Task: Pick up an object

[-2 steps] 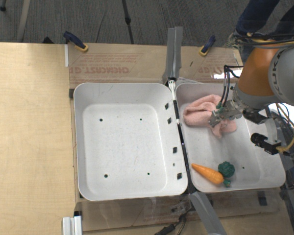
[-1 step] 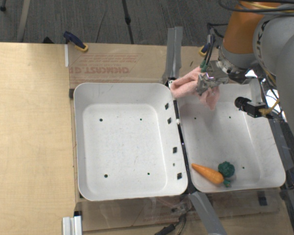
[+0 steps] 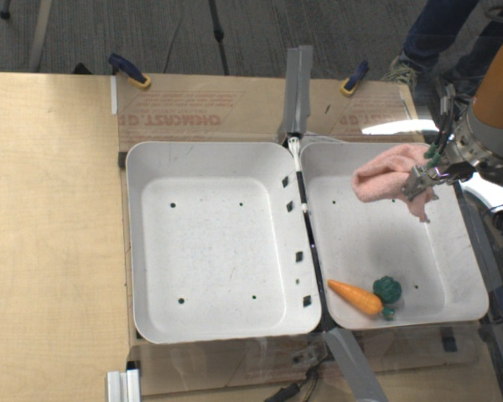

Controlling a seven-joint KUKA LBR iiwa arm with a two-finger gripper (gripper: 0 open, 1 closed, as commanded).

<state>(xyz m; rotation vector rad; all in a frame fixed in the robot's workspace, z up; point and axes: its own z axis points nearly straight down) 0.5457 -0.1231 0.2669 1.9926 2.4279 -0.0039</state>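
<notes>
Pink crumpled cloth (image 3: pixel 391 181) sits at the far side of the right-hand shallow white bin (image 3: pixel 453 296), bunched up and raised, with one corner trailing down at its right end. We see the two-finger gripper (image 3: pixel 422 184) clenched on that right end of the cloth, fabric caught between the fingers and a flap hanging just below them. We note that the rest of the cloth spreads leftward from the gripper, over the bin floor near the far wall. The grey arm with its orange band (image 3: pixel 493 99) enters from the right edge, above the bin's right rim.

At the near side of the same bin we record a toy orange carrot with a green leafy top (image 3: pixel 365 296), lying on the floor, well apart from the cloth. The left-hand shallow white bin (image 3: pixel 151 224) adjoins it. Both bins rest on brown cardboard (image 3: pixel 193 111) held by two blue-and-yellow clamps (image 3: pixel 129 70) at its far edge.
</notes>
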